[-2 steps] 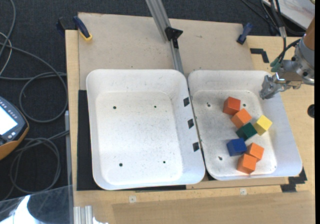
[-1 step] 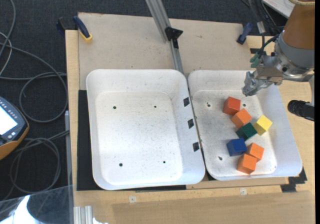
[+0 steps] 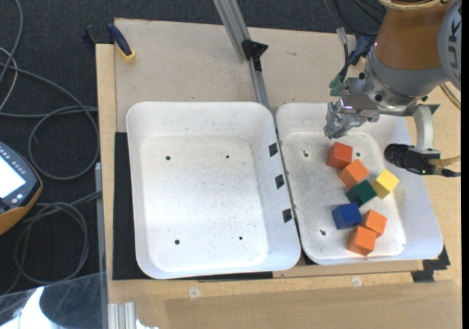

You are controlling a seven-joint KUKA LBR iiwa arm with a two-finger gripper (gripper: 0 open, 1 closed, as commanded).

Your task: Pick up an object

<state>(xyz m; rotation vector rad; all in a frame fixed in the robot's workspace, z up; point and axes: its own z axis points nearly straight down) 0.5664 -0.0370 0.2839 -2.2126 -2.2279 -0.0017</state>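
**Pincer parked over the block pile, nothing grabbed**

So here's the setup: two shallow white bins side by side on a wooden surface (image 3: 183, 56). The left bin (image 3: 146, 174) has just its speckled floor with a few dark dots on it. All the blocks sit in the right bin (image 3: 308, 239).

Block layout, going from the far end toward the near edge: an orange block (image 3: 339, 154) at the top of the cluster, a second orange one (image 3: 355, 171) just beside and below it, then a green block (image 3: 361, 191) touching a yellow block (image 3: 385, 184) on its right. Below those is a blue block (image 3: 346, 215), and next to it two more orange blocks (image 3: 376, 221) (image 3: 360, 239) stacked close together near the bin's front rim.

The arm (image 3: 418, 27) comes in from the right, big orange band up top. The pincer (image 3: 338, 127) hangs over the far part of the right bin, just above and near the top orange block. Honestly can't tell whether its fingers are spread or closed from this angle, it's all a grey blur down there. I don't see any block between them.

Around the edges: a slanted metal rail (image 3: 234, 20) crosses the surface, and cables (image 3: 44, 122) are strewn on the dark floor to the left.
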